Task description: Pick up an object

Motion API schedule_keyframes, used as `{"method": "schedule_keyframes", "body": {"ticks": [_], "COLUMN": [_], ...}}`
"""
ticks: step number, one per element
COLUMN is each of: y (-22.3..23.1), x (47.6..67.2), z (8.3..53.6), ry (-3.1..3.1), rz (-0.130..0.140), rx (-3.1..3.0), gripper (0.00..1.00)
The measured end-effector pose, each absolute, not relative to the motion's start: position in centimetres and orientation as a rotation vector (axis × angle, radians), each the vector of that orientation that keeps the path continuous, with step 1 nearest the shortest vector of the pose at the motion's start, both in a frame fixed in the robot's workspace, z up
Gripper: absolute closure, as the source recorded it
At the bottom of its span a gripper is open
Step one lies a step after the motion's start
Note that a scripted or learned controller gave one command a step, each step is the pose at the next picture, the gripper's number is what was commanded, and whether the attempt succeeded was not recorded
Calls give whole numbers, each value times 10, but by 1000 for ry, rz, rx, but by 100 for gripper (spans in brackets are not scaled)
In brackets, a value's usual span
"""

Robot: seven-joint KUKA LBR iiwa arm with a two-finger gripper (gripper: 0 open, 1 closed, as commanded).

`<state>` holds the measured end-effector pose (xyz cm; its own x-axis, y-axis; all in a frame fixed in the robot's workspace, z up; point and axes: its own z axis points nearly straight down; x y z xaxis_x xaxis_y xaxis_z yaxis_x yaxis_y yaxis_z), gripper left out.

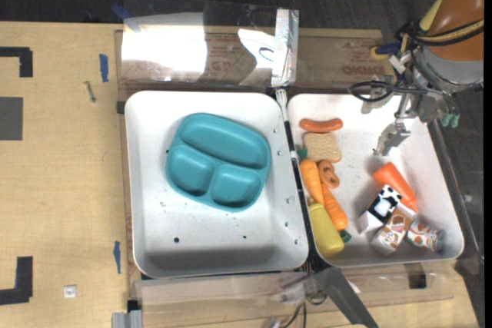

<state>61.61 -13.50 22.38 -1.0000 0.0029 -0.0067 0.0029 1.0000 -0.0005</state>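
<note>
Camera view, looking down at a slant on my worktop (61, 165), showed two white bins side by side. The left bin (154, 242) held a teal divided plate (217, 160). The right bin (450, 242) held toy food. My arm (461, 4) came in from the upper right of the frame, and its jaws (392, 138) hung over the upper right part of the right bin; they looked slightly parted with nothing between them, though they were small in the frame.

The nearest thing, as I judged it, was the orange carrot wedge (396, 182), just below the jaws in the frame and a little to the right. Its long axis ran diagonally, from upper left down to lower right. Directly beneath it lay a black-and-white block (384, 205) and a patterned carton (400, 230), close together. Along the bin's left wall, well apart from the jaws, lay a sausage (320, 124), a slice of bread (321, 144), a long carrot (327, 200) and a yellow piece (327, 233).
</note>
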Motion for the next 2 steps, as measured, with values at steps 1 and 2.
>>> {"method": "schedule_keyframes", "body": {"ticks": [1, 2], "y": [-139, -138], "x": [526, 531], "z": [89, 102], "ry": [3112, 3099], "rz": [0, -4], "rx": [339, 333], "gripper": [0, 100]}}
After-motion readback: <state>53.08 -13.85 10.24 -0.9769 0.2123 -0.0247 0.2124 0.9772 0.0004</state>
